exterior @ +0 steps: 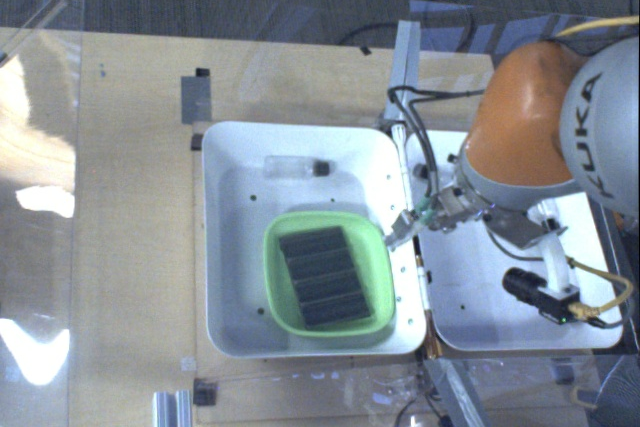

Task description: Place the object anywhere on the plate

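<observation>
At the shared rim between the two bins, the gripper (402,229) hung low, its tip just beside the plate's (272,260) near edge. Whether it was spread or closed could not be told, since the wrist and cables covered most of it. Nothing could be seen held in it.

Just past the tip, the dark ridged block (322,277) lay flat on the plate, wholly inside the green rim. If that block was the object, the task looked done, and the danger lay in the retreat. A tip this close to the rim could catch it on a sideways move and drag or tilt the plate, sliding the block off. A straight lift would have avoided that.

Farther off, beyond the plate, a clear tube (295,168) lay on the floor of the left bin (215,245), well apart from the gripper. If the tube was the object instead, it would roll easily and could slip a grasp. The block took up much of the plate, leaving little room to set it down.
</observation>
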`<control>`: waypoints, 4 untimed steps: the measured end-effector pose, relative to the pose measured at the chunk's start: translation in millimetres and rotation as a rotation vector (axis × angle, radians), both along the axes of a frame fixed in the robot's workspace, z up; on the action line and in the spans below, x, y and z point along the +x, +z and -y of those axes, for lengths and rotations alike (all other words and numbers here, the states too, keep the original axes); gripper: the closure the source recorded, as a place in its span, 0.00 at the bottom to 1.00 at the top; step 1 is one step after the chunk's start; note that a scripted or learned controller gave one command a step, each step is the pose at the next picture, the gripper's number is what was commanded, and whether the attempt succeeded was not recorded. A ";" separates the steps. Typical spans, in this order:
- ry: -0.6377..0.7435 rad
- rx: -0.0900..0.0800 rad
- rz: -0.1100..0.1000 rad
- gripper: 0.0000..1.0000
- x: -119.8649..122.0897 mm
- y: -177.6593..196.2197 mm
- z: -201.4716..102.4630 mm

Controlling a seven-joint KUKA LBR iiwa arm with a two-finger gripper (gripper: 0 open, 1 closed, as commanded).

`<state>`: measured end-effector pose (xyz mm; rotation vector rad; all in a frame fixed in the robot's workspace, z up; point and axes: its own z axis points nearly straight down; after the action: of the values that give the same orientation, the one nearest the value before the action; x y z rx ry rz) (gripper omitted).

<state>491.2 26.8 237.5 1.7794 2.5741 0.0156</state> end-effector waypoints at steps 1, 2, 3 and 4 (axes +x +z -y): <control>0.005 0.000 0.007 1.00 2.0 11.0 -0.8; 0.215 -0.002 -0.012 1.00 -2.4 -52.9 -49.9; 0.215 -0.002 -0.012 0.00 -2.3 -52.8 -49.6; 0.249 -0.003 -0.006 0.00 1.9 -15.3 -7.9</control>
<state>493.1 34.7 222.2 1.4476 2.7795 0.0081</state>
